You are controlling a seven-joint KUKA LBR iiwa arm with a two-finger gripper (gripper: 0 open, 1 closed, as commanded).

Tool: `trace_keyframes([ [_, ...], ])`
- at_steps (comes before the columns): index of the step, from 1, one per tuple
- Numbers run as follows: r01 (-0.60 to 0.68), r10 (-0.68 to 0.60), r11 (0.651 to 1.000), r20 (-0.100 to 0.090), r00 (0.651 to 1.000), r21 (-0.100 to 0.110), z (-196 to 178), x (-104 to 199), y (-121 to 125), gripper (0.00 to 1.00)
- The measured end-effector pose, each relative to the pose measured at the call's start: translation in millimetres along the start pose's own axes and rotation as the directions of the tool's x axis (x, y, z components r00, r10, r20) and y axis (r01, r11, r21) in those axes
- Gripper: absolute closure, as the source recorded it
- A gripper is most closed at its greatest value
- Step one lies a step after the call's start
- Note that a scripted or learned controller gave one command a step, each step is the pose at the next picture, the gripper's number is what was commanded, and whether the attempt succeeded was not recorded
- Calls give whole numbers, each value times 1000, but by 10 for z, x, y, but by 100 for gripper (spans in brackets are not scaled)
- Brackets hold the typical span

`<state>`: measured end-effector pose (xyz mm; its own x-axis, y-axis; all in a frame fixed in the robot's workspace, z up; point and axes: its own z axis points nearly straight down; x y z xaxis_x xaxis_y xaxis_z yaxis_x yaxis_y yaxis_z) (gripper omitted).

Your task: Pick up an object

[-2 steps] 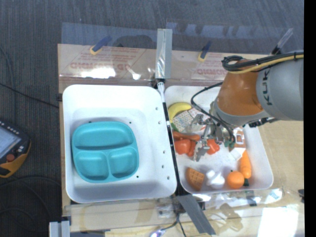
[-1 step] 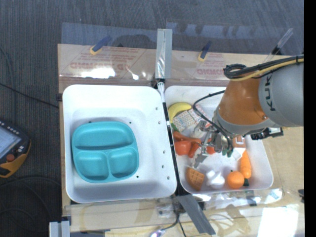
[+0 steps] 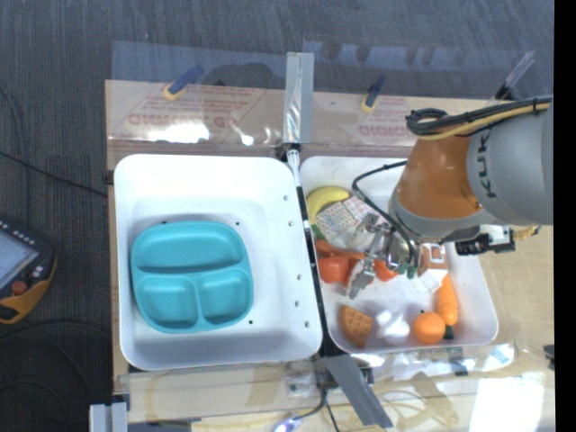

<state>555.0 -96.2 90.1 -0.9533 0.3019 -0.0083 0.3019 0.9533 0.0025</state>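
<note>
Claw [image 3: 371, 264] sat low in the right bin [image 3: 481, 318] over the red toy [image 3: 334, 269], presumably lining up a grab; couldn't tell its grip state.

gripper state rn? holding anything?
Gripper: down in the right bin over the red toy; cannot tell if open or closed, or whether it holds anything.
</note>
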Motion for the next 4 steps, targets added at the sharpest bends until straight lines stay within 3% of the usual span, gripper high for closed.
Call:
trace_keyframes([
  [1, 0, -1, 1000, 8, 1000, 2, -111, -22, 3, 100],
  [2, -89, 89, 996, -5, 996, 4, -1191, -21, 519, 100],
  [3, 200, -200, 980, -6, 980, 3, -936, -411, 500, 100],
  [4, 289, -289, 957, -7, 957, 1, -515, -738, -297, 100],
])
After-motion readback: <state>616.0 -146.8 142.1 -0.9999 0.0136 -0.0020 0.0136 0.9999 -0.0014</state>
